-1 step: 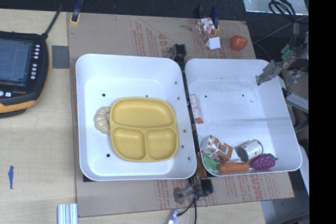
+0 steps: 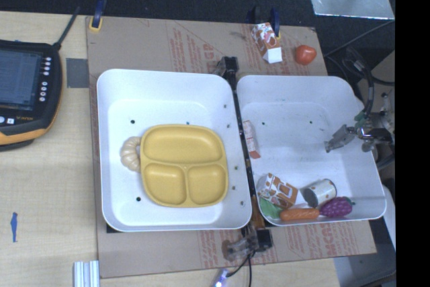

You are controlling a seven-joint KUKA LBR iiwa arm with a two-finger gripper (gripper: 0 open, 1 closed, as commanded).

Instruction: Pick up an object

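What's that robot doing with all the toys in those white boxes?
The robot's gripper hovers at the right side of the right white bin and isn't holding anything. Along that bin's near edge lie a small patterned carton, a silver can, an orange carrot and purple grapes. The left white bin holds a yellow divided tray.

Red print on cardboard sheet [image 2: 201, 33] & small cartons: too blurred to read

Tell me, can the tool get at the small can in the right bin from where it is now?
Probably yes: the tool sits just above the can, with bare bin floor between them.
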